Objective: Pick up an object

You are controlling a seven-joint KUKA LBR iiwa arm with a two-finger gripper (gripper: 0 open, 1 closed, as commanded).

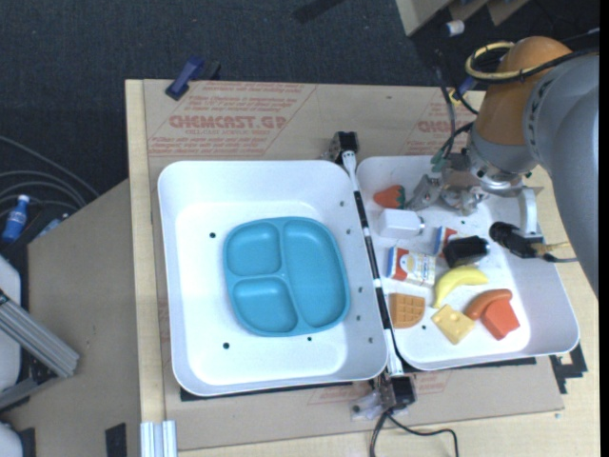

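So the arm (533, 103) is parked over the far end of the right bin (561, 336), with the gripper (447, 190) hanging low around the bin's 11 o'clock corner. Honestly can't tell how far it's spread or whether it has anything, the metal bits just blur together from this angle.

All the candidates are in that right bin. Closest is a small orange piece (388, 197), just beside the gripper at its 9 o'clock. A white block (402, 224) sits near it at roughly 7 o'clock. Further down toward 6 o'clock there's a black thing (465, 249), a banana (460, 282), a waffle (406, 309), a cheese wedge (454, 324) and an orange-red chunk (495, 312), plus a red and white carton (412, 267).

My guess is the orange piece is the easy target, since it's a short sideways hop toward 9 o'clock. The banana's long axis runs about 2 to 8 o'clock, so that one would need a wrist turn.

Left bin (190, 198) has a blue divided plate (285, 274), well apart from the arm.
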